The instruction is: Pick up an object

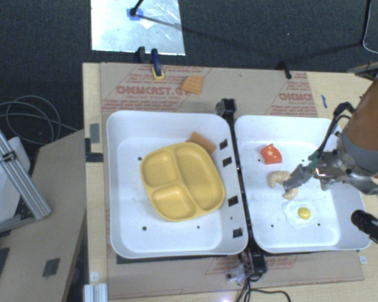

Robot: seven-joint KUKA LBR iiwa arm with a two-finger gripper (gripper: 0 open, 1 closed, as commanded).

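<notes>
The right bin holds a red toy food piece, a beige curled piece and a toy fried egg. My gripper hangs low over this bin. Its tip is just right of the beige piece and above the egg, touching or nearly touching the beige piece. Nothing is visibly lifted. The arm's orange-banded wrist comes in from the right edge.
The left bin carries a yellow divided plate with a brown slice tucked behind it. Another brown piece lies on the cardboard behind the bins. A black divider runs between the bins.
</notes>
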